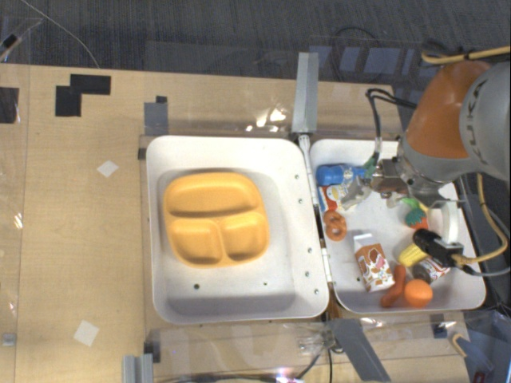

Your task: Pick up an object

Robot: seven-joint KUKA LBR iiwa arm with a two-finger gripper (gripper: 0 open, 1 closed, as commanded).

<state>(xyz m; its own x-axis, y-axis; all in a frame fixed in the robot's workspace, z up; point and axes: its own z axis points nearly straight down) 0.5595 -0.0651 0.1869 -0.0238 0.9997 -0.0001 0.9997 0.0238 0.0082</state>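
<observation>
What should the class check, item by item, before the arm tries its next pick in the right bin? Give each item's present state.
1. Gripper over the right bin: ok.
2. Something between the fingers: cannot tell.
3. Blue item close to the gripper: ok.
4. Carton lying apart from the pretzel: ok.
5. Orange ball free of neighbours: not ok, it touches other items.
6. Yellow tray in the left bin, out of the way: ok.

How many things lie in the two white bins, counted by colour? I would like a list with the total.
Yellow: 2, the tray and a small piece
Orange: 2, the ball and the ring
Blue: 1, the packet
Green: 1, the piece
Brown and white: 1, the carton
Total: 7 that I can tell apart
</observation>
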